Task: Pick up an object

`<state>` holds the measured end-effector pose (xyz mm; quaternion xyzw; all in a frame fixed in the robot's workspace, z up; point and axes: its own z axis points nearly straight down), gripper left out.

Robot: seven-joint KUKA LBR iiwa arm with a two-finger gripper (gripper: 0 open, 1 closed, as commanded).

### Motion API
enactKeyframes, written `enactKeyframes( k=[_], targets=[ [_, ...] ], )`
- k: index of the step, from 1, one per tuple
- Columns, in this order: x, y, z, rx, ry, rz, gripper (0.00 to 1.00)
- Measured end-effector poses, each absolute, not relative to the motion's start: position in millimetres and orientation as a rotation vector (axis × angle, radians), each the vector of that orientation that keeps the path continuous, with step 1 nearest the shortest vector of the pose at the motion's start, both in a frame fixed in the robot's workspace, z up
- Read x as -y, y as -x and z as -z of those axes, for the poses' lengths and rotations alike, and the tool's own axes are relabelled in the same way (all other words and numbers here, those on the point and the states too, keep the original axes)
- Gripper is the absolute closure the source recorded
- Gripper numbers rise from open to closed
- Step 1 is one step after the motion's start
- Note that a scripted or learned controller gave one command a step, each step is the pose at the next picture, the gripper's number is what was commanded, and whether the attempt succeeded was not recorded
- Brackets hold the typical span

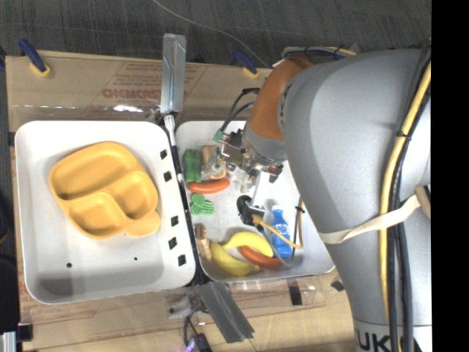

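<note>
The grey arm (352, 138) comes in from the right and covers much of the right bin (223, 224). Its orange band (267, 105) is above the far part of this bin. The gripper (233, 160) is low over the far half of the right bin, near the bin's left wall. I cannot tell from this view whether it is open or closed, and no object is seen held in it.

The objects to pick up lie mostly in the right bin. A green cucumber (192, 166) lies along the left wall, just to the left of the gripper. Between the cucumber and the gripper there is a pale brown thing (212, 161) – it is too unclear to name, and it seems to touch the gripper or to lie just under it. An orange carrot (209, 186) lies crosswise just below these 2 things. A small green piece (203, 206) is a little nearer to the camera, close to the left wall.

At the near end of the bin a yellow banana (238, 254) lies with its curve toward the near wall. A red sausage (256, 257) rests on it or against it. A blue bottle (280, 235) lies just to the right, touching the sausage.

The left bin (29, 196) holds 1 thing – a yellow divided plate (106, 189), lying flat in the far half, well apart from the gripper.
</note>
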<state>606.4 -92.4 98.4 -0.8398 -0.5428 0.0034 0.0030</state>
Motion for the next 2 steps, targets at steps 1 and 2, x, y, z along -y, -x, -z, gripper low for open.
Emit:
enactKeyframes(
  k=[1,2],
  targets=[
    [90.5,-607.6,-110.1,1.715,2.624,-0.010,1.00],
    [80.5,-637.8,-236.4,1.899,2.508,0.011,1.00]
  ],
)
